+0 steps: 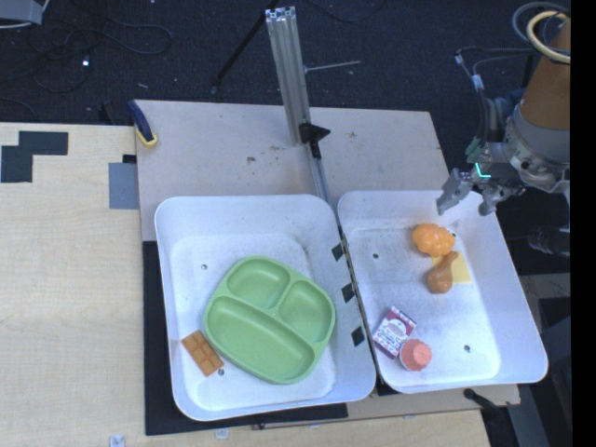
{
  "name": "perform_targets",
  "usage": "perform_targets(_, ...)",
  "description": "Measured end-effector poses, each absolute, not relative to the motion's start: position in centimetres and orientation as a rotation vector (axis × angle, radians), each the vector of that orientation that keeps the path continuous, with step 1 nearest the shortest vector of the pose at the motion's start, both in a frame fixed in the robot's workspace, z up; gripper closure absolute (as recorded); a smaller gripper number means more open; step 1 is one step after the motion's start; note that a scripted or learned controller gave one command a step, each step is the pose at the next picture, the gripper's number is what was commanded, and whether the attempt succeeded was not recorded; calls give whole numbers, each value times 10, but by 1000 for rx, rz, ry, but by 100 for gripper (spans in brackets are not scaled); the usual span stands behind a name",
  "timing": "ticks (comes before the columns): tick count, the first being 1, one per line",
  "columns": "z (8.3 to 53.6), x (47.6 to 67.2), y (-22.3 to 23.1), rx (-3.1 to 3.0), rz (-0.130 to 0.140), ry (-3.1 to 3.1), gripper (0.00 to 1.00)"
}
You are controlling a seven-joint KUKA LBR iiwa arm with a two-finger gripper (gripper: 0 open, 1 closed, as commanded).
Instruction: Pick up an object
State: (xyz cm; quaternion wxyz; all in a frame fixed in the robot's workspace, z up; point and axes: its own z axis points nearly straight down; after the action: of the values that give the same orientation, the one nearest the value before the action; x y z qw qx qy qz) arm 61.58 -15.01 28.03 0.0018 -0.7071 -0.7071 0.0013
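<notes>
there, gripper (469,195) fingers spread wide and holding nothing, above the right bin's (521,296) far edge

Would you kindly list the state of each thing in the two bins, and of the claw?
claw: open, holding nothing, above the right bin's far edge
green plate: flat in left bin
cracker: flat beside the plate
orange fruit: resting in right bin
pear: lying on its side
pink carton: lying flat
</notes>
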Motion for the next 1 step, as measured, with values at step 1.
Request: perform_targets(1,281,616,-150,-2220,3,-2220,0)
